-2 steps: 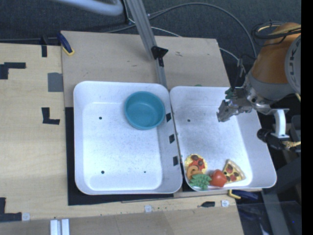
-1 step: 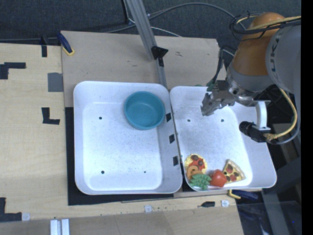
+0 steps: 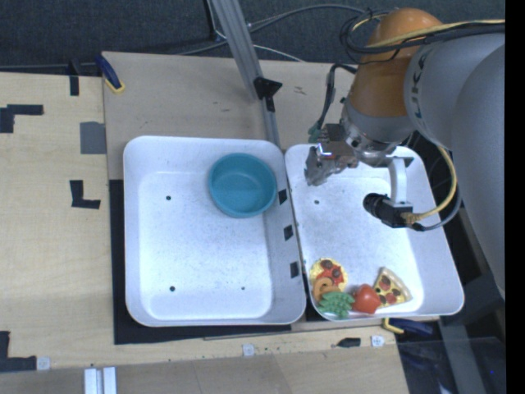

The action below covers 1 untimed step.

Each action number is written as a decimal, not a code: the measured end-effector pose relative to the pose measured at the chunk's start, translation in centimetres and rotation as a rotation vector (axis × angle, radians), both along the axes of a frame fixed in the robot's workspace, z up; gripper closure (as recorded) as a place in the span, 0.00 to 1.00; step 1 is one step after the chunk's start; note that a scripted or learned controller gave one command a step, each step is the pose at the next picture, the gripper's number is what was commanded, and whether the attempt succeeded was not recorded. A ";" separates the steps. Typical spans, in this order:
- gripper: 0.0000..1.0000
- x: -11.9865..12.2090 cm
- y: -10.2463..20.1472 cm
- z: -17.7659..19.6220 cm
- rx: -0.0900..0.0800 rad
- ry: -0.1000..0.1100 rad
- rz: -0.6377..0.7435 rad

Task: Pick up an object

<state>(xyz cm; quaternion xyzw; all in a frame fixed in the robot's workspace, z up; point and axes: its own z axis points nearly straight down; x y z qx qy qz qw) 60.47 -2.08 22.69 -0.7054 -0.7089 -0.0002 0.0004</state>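
Seen from above at a slant: two white bins side by side on the bench, left bin [image 3: 156,294] mid-frame, right bin [image 3: 439,290] just beside it toward the right. In the left bin's upper right corner, a blue bowl [image 3: 241,184], upright. Along the right bin's lower edge, a cluster of toy food: a yellow-orange piece [image 3: 327,274], a green piece [image 3: 335,304], a red tomato [image 3: 367,300] and a pizza slice [image 3: 391,286], all close together, several touching. Reaching in from the upper right, the grey arm [image 3: 459,80] with its orange band [image 3: 394,35]. Gripper [image 3: 320,171] poised over the right bin's upper left corner, near the wall between the bins, well apart from the food; nothing seen between its fingers, open or closed impossible to tell.
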 end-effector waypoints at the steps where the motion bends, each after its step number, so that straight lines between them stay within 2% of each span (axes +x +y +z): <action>1: 1.00 0.2 6.0 -0.6 0.000 0.001 0.000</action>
